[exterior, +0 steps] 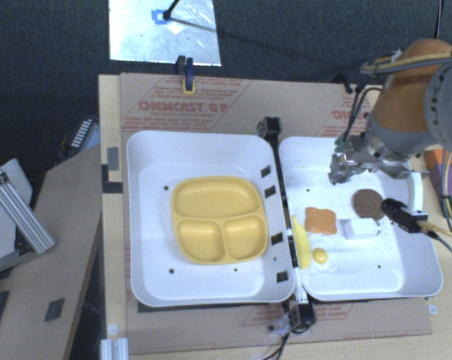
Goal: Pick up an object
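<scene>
Two white bins side by side on the bench. Left bin: one yellow tray, three compartments, one long one across the far side and two smaller ones on the near side. Tray's long axis runs left-right, tilted slightly.

Right bin: five loose items, one of each.
- brown disc, lying flat near the right wall; round, so no heading to give
- orange toast-like piece, flat, roughly square, mid-bin
- small white block, just right of the orange piece and just in front of the disc; long axis roughly left-right
- banana, along the bin's left wall; long axis runs near-far, narrow end toward the back
- small yellow ball, just right of the banana's near end, touching or almost

Gripper is over the back part of the right bin, pointing down, left of and behind the disc, apart from all five items. Nothing visible between the fingers; can't tell from this angle whether they're spread or closed. Arm comes in from the right, orange band on top.

One yellow clamp on the board's back edge, one shiny sheet behind it.
</scene>
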Tool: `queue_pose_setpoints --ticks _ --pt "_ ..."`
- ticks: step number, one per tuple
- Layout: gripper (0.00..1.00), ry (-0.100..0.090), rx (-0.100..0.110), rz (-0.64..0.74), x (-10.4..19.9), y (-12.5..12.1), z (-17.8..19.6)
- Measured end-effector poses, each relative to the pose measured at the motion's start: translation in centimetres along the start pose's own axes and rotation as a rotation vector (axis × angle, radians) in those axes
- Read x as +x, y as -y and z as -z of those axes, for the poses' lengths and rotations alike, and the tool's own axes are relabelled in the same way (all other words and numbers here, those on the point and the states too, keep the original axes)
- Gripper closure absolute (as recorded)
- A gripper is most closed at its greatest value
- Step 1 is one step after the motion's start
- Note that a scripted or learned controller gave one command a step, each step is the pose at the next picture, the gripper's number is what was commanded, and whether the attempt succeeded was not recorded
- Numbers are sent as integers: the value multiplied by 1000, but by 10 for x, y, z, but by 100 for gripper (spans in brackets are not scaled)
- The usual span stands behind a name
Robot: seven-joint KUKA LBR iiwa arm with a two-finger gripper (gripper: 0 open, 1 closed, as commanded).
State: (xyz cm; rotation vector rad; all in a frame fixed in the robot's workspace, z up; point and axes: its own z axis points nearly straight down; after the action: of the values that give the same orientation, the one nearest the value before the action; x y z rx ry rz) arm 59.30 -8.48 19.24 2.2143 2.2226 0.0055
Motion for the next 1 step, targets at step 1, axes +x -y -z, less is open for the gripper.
queue_pose_setpoints --ticks 1 --pt "100 0 1 1 7 -3 45"
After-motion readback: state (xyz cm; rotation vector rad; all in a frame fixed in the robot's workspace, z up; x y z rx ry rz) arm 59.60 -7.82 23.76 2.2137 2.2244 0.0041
